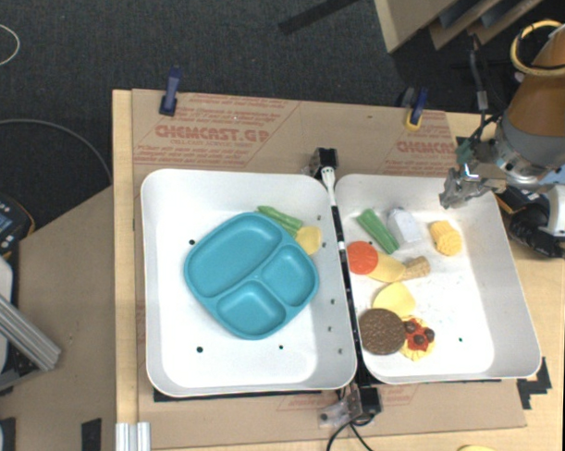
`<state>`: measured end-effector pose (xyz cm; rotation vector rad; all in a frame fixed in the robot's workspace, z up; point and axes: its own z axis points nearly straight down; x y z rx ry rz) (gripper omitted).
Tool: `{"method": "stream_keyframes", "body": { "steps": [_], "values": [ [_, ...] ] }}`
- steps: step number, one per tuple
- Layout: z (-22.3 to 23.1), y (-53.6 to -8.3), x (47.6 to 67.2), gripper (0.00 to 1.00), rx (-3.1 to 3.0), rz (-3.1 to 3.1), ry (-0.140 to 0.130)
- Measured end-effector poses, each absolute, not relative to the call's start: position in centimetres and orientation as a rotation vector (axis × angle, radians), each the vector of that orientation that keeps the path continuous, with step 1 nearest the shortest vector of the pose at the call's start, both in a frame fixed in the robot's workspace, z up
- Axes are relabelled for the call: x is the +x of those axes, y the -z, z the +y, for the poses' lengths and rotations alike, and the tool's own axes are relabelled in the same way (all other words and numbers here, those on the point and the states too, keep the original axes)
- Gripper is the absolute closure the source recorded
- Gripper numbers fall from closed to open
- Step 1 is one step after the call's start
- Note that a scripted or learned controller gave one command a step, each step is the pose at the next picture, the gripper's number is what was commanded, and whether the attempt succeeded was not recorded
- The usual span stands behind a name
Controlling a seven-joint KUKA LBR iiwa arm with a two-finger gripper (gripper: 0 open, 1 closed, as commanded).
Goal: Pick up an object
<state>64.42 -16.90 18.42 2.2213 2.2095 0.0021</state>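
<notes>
Long green plastic bean-like piece (378, 230) in right white bin (511, 302), long axis upper-left to lower-right. Cardboard base (221, 125) reads "CHEMCAST". Two-finger gripper (457, 191) above bin corner; jaw state cannot tell.

Both bins (169, 290) are white. The left holds a turquoise divided plate (251, 275). The right holds a green stick (378, 231), an orange-red disc (362, 258), yellow corn (445, 238) and a brown patty (381, 331). The far cardboard (212, 132) has red lettering.

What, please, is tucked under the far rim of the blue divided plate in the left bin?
A green piece and a pale yellow piece poke out at the blue plate's far rim; anything beneath the plate is covered.
</notes>
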Motion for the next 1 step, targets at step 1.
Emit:
{"method": "stream_keyframes", "body": {
  "steps": [1],
  "values": [
    [-22.83, -18.01, 59.1, 1.0, 2.23, 2.216, 0.003]
  ]
}}
